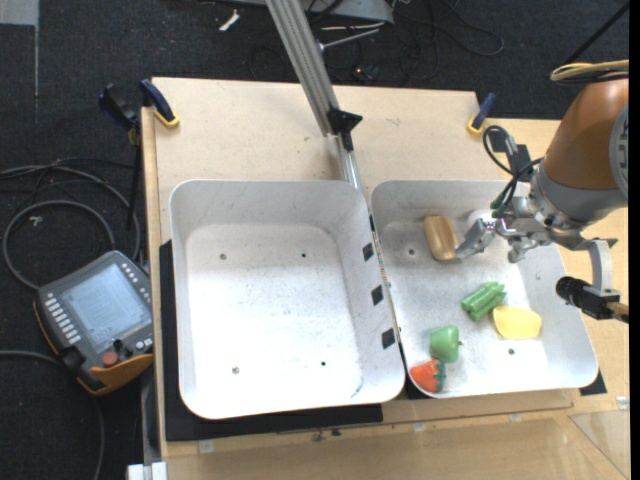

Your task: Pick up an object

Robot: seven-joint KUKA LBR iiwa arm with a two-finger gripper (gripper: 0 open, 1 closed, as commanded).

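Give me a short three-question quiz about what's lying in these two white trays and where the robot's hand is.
1. True or false: the hand is over the right bin.
2. Which item lies nearest the hand? A) tan block B) yellow piece C) green pepper
3. Fill in: the red item sits at the right bin's front-____ corner, as the camera sees it.

Key: 1 true. 2 A; the tan block lies just left of the hand. 3 left, beside the divide from the left bin.
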